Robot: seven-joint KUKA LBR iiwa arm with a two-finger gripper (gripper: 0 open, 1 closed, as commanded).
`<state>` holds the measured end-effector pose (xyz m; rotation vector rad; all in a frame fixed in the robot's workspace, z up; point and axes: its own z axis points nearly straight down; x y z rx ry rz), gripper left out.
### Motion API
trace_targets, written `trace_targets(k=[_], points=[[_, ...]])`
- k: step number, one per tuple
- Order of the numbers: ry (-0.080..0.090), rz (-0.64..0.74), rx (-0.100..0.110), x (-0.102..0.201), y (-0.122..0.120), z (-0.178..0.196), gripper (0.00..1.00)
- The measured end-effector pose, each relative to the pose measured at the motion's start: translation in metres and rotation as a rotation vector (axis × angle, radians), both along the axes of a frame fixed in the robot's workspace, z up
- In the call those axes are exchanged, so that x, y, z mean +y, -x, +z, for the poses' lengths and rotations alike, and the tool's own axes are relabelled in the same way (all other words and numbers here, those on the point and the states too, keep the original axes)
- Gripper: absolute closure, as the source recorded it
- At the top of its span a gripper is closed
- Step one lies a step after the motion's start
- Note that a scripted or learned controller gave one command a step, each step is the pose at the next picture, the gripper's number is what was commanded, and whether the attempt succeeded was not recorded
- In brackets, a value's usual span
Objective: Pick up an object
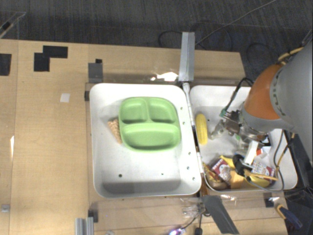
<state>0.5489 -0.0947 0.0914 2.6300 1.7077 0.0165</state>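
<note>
The bench (49,146) carries 2 shallow white bins side by side. In the left bin (142,182) a green plate (149,123) with 3 compartments lies flat, filling the upper middle of the bin. A tan, crumbly-looking piece (114,129) pokes out from under the plate's edge at 9 o'clock; what it is cannot be told.

In the right bin (215,99) a yellow corn cob (201,129) lies lengthwise against the wall at 9 o'clock, its ends pointing to 12 and 6. A heap of small things fills the bin's 6 o'clock end: a red and white packet (222,169), a yellow curved thing (259,181) at the 5 o'clock corner, and an orange-brown piece (236,180) between them, all touching or overlapping.

The grey arm (293,92) comes in from 3 o'clock, its orange band (259,102) above the bin's right half. The hand (221,128) sits near the middle of the right bin, just beside the corn cob at the cob's 3 o'clock and at 12 o'clock from the heap. Nothing is seen gripped in the hand, and how far open it stands cannot be told from this angle.
</note>
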Motion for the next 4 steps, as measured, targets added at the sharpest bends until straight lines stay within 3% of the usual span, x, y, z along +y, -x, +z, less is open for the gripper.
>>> trace_targets(k=[1,2,3,4], points=[[0.000,-0.124,0.001,0.006,-0.088,-0.002,0.00],[0.001,-0.036,0.009,0.020,-0.070,0.094,0.00],[0.001,0.059,0.013,-0.030,-0.008,0.033,0.00],[0.008,0.003,-0.014,-0.046,0.054,0.002,0.00]])
